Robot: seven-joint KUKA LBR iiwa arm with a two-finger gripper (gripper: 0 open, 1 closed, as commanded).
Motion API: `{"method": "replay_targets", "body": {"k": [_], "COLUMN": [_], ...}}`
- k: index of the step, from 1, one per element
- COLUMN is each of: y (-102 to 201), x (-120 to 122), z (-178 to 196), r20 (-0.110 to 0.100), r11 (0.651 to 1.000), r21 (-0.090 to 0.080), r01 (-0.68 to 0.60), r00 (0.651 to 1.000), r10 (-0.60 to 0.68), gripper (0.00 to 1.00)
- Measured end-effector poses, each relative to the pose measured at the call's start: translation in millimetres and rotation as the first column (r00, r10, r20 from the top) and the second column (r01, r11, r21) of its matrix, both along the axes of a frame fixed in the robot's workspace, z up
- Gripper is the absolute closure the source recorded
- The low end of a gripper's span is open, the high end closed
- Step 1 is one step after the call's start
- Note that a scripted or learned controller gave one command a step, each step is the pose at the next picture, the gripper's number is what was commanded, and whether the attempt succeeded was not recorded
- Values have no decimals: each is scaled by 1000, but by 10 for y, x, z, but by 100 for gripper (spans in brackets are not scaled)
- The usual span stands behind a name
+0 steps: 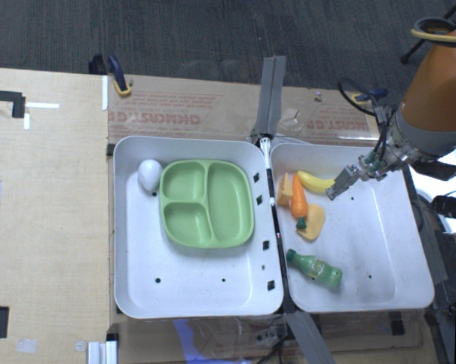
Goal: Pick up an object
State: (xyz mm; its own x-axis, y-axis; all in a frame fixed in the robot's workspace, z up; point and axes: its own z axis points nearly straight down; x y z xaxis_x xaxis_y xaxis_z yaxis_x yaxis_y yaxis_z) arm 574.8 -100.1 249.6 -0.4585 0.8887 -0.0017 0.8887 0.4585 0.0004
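The right bin (384, 245) holds a yellow banana (315, 181), an orange carrot (299, 197), an orange wedge (286, 190), a pale yellow piece (311, 223) and a green bottle (315, 269) lying on its side. My gripper (336, 190) reaches in from the upper right and hangs just right of the banana's end, above the bin floor. Nothing shows in it.
The left bin (133, 271) holds a green divided plate (207, 204) and a white ball (149, 174) at the plate's upper left. A grey divider bar (271, 96) runs between the bins at the back. The right bin's lower right floor is bare.
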Motion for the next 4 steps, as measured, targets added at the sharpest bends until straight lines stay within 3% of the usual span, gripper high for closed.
{"method": "replay_targets", "body": {"k": [1,2,3,4], "y": [-8,-21,-21,-363], "x": [171,180,180,170], "z": [-1335,-1233,-1233,-578], "r20": [-3,1,1,1], "r11": [994,995,995,995], "r21": [1,0,0,0], "r01": [-105,-100,-101,-104], "r00": [994,995,995,995], "r10": [105,100,101,104], "gripper": [0,100,0,0]}}
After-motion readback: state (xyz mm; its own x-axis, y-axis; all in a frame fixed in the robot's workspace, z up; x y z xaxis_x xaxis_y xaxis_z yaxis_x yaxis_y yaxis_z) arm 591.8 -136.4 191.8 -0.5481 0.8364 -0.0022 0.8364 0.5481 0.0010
